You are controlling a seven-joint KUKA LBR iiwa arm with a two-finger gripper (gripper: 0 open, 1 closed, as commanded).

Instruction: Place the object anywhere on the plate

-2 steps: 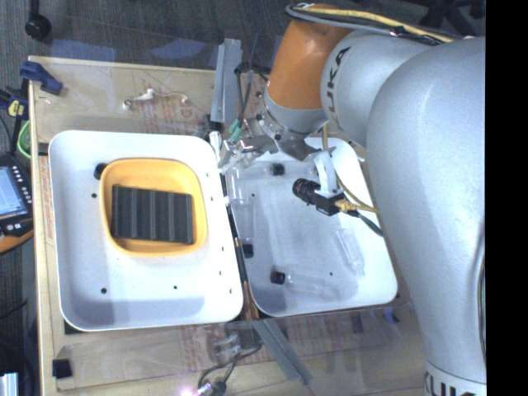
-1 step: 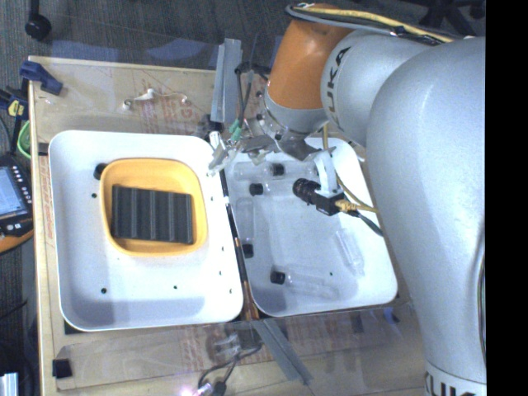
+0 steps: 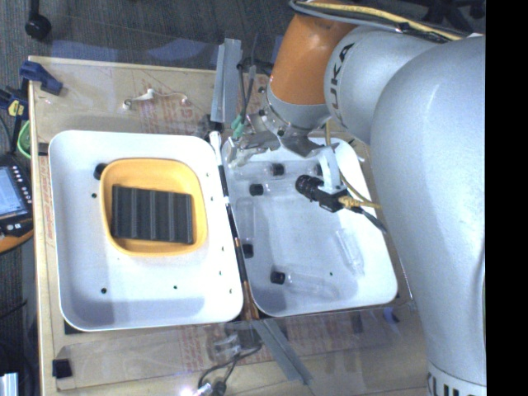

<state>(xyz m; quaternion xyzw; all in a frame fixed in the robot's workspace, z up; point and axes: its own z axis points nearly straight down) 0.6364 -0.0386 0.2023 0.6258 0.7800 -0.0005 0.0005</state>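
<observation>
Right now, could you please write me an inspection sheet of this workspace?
Surface: wooden bench bearing two white bins side by side.
Job's things: yellow plate in the left bin, a dark ribbed block lying on it.
Clutter: clear tube-like pieces and small black bits in the right bin.
Hand: at the right bin's far-left corner; grip cannot be judged.
Cables: thin cable at the wrist.
Surroundings: grey carpet, handheld controller at the left edge.

The left bin (image 3: 74, 246) holds a square yellow plate (image 3: 153, 207) with a dark ribbed block (image 3: 153, 214) lying on its middle. In the right bin (image 3: 375, 283) lie clear plastic tubes (image 3: 350, 252) — one near the front wall, one toward the right. The grey arm (image 3: 412, 114) with its orange band (image 3: 307, 56) reaches over that bin's far-left corner — the gripper (image 3: 247, 143) sits there.
</observation>
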